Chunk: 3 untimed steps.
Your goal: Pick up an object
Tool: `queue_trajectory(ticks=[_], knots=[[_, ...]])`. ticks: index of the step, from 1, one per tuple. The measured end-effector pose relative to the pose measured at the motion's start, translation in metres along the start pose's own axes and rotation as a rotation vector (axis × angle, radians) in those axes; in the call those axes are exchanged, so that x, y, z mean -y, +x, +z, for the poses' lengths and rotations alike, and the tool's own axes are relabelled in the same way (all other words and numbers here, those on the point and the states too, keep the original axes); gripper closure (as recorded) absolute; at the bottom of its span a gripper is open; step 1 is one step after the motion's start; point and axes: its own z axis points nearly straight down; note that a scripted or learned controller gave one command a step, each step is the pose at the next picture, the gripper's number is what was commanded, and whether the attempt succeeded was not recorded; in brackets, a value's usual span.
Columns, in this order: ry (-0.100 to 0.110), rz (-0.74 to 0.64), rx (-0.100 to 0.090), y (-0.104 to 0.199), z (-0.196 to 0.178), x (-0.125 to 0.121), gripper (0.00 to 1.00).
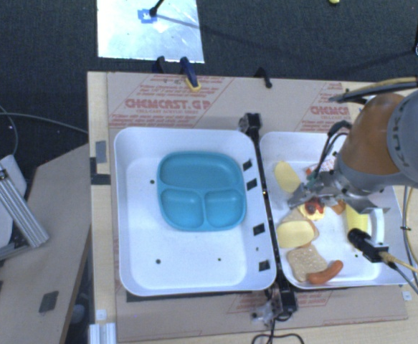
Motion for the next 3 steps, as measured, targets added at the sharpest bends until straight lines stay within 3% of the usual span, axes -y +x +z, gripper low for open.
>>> queue_trajectory(ticks=[1,2,3], knots=[[-0.010,0.002,0.004,-0.003,-0.013,-0.003,1.00],[-0.001,-0.011,-0.009,0.082,-0.090,-0.106,1.00],[0.015,-0.001,-0.006,0.075,-0.084,-0.100,0.00]])
